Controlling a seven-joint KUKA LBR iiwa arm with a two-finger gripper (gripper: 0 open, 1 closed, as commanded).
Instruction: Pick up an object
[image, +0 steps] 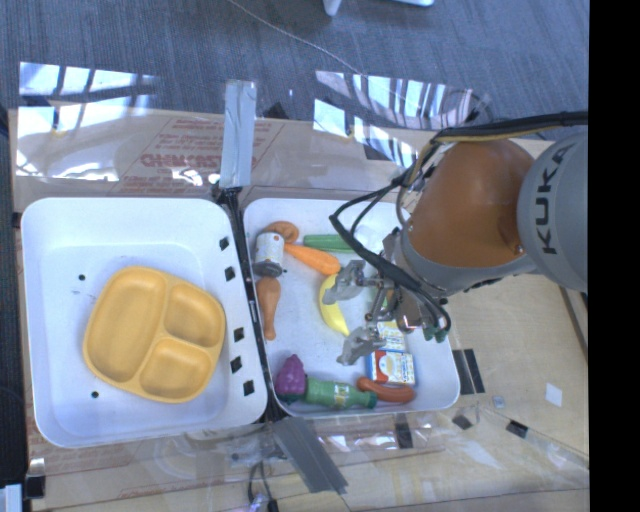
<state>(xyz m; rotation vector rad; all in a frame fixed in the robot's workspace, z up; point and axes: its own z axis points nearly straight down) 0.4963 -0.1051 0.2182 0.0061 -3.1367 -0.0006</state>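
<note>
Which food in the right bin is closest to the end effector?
The banana: yellow, curved, lying between the fingers of the end effector, unlike the carrot farther up.

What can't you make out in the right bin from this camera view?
- Banana: its right side is hidden behind the pincer.
- Small carton: print too small to read, top edge covered by the wrist.
- Right bin's far right wall: mostly hidden under the arm.

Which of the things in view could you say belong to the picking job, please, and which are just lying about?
Job in hand:
claw, open, over the right bin
banana between its fingers
carrot
green cucumber
purple grapes
small carton

Lying about:
yellow divided plate in the left bin
grey tape strip
</note>
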